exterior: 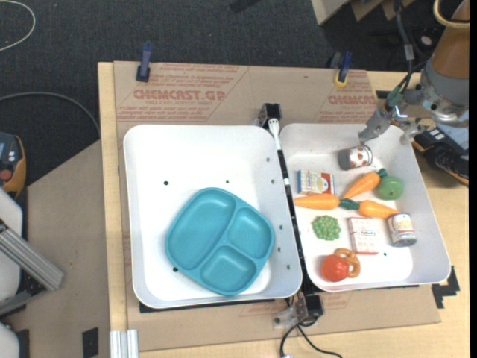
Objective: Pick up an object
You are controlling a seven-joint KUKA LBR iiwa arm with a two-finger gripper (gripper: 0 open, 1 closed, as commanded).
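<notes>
My gripper (pixel 387 133) hangs over the far edge of the right bin (pixel 432 237), open, with nothing between its fingers. Its left finger (pixel 371 130) points down toward a small can (pixel 355 156) lying on its side just below and to the left. Further forward in that bin lie a white and red box (pixel 314 181), three carrots (pixel 317 201) (pixel 361 184) (pixel 377 209), a green round fruit (pixel 389 188), a green bumpy vegetable (pixel 326 227), a white carton (pixel 364 235), an upright tin (pixel 402 229) and a red tomato (pixel 337 266).
The left bin (pixel 149 170) holds a blue divided plate (pixel 220 239) toward its front. A black divider clip (pixel 270 114) sits where the bins meet at the back. Blue clamps (pixel 144 62) (pixel 343 68) grip the board's far edge.
</notes>
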